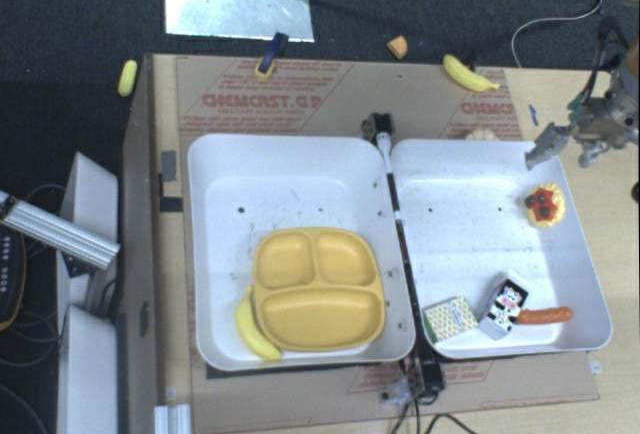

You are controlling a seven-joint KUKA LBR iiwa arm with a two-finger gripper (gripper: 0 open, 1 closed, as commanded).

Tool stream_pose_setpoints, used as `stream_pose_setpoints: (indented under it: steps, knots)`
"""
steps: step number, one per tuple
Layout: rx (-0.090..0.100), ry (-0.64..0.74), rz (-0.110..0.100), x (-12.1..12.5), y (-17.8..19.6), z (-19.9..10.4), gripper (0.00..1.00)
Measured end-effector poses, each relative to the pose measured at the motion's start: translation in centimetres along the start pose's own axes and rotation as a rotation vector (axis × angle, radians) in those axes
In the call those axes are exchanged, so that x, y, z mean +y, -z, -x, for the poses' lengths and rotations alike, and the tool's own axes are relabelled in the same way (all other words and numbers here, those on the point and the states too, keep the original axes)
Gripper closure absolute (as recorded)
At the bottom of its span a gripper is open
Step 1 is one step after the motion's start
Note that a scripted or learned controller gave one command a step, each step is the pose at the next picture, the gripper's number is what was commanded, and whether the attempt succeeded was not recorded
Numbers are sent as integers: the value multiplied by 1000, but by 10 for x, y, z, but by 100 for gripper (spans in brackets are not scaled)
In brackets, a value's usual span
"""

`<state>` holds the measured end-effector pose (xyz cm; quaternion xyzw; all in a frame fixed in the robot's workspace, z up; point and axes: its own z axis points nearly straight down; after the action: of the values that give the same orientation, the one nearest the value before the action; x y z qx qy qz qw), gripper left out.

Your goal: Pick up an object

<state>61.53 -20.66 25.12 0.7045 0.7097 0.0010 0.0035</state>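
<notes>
Reaching in from the right edge of the camera view, the arm holds its claw (565,144) above the upper right corner of the right bin (470,167), with two grey fingers (545,144) splayed apart and nothing between them. The claw hangs over the bin's rim rather than down among the things.

Just below the claw, near the bin's right wall, lies a small yellow and red toy (545,205), apart from the fingers. Well further down, along the bin's lower edge, rest an orange carrot-like stick (545,316), a small black and white box (507,306) touching it, and a green patterned packet (449,318) just beside the box.

The left bin (225,182) carries a yellow divided plate (318,287), with a banana (252,327) tucked against its lower left edge. Another banana (468,73) lies on the desk (330,97) above the right bin, well apart from the claw.
</notes>
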Motion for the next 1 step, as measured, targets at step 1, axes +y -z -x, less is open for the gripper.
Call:
stream_pose_setpoints:
  steps: [1]
  knots:
    - [3,-4,-3,5,9,0,0]
